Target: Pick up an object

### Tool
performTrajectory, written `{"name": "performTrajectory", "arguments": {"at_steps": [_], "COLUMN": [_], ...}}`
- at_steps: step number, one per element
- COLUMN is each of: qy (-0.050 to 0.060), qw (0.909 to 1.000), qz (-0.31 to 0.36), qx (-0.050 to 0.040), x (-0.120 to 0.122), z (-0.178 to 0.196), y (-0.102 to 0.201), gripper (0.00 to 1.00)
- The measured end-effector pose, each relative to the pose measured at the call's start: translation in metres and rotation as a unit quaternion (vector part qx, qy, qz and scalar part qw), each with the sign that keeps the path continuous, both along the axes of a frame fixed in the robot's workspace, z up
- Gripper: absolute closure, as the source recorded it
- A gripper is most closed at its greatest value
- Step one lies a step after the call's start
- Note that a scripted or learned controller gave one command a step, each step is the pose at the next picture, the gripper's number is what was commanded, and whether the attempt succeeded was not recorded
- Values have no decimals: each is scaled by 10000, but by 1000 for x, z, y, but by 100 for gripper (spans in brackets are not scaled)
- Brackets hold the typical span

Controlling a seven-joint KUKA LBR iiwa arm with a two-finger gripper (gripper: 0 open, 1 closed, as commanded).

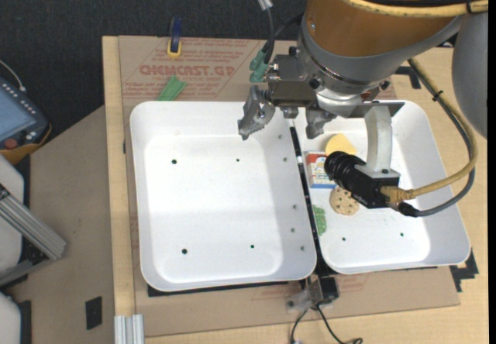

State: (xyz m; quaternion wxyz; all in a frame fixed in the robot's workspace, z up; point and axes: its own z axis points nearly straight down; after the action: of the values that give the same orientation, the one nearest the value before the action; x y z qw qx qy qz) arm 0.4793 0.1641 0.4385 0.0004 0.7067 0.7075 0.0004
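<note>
The jaws (280,125) are hanging wide and holding nothing, straddling the ridge between the shallow white bins (232,257). Descending here, they risk striking that ridge, missing the yellow rounded object (342,145) lying just right.

Robotics lab: bench-mounted arm (403,17), bins (155,203).

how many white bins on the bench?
2. Left bin sits on the view's left; right bin adjoins it on the right, partly covered by the arm.
</note>
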Motion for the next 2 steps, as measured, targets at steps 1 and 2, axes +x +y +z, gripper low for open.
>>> {"name": "performTrajectory", "arguments": {"at_steps": [1, 2], "qy": [-46, -27], "qw": [10000, 10000], "qz": [-78, 0], "qx": [-13, -6], "x": [10, 10], "z": [53, 61], "y": [-131, -122], "gripper": [0, 100]}}
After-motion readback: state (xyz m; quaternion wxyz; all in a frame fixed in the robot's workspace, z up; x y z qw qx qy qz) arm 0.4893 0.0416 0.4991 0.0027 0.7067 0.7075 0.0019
